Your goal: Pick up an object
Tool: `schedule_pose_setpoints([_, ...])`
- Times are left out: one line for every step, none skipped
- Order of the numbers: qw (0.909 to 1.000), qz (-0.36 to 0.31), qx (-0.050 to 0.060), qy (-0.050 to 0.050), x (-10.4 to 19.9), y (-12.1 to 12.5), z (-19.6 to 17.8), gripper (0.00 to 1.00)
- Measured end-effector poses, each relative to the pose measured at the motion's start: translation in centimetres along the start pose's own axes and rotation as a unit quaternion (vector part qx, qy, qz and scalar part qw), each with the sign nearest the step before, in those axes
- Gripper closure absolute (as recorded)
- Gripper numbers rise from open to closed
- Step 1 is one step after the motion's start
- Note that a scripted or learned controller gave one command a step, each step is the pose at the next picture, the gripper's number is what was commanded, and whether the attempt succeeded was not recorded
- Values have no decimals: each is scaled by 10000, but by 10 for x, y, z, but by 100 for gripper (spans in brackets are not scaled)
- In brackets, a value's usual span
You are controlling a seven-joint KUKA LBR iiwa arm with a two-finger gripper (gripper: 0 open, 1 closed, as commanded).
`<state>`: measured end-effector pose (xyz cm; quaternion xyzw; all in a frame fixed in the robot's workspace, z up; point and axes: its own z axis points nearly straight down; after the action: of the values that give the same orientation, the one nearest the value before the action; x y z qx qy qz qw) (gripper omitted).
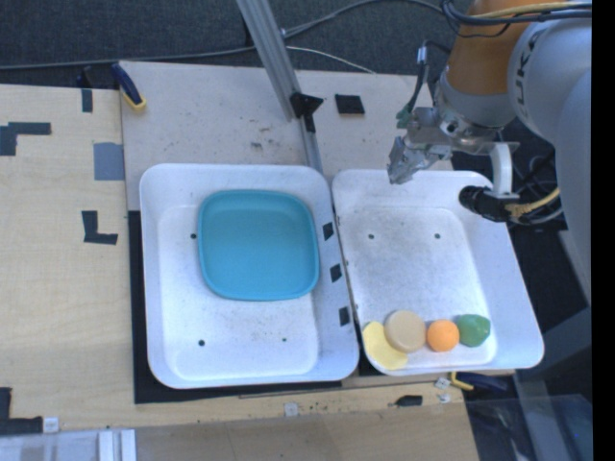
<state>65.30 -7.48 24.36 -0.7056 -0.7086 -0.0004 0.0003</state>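
Gripper (402,168) sits over the far edge of the right bin (500,257), fingers pointing down at the rim. Nothing visible between them; can't tell from this angle how far apart they are.

Candidate objects are all bunched along the near edge of the right bin, well apart from the gripper: a yellow piece (377,350) at the near-left corner, a tan round disc (405,330) lying partly on it, an orange ball (442,335) just right of the disc, and a green object (473,328) touching or nearly touching the ball. The group is tightly packed and close to the near wall.

Left bin (163,257) holds a blue square plate (258,244), lying flat, towards the far side. The two bins meet along a seam with small black clips (335,273).

A slanted metal strut (279,60) comes down from the far side and ends by the far end of that seam, just left of the gripper. Black cables (490,203) loop off the wrist over the right bin's far-right corner.

The bench is pale wood with a scuffed board under the bins and dark tape patches (108,160) on the left. A yellow-and-blue clamp (129,86) is at the far left, with dark carpet beyond it.
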Motion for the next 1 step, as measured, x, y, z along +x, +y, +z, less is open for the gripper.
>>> schedule_pose_setpoints([10000,1,8,-1,51,-4,15,100])
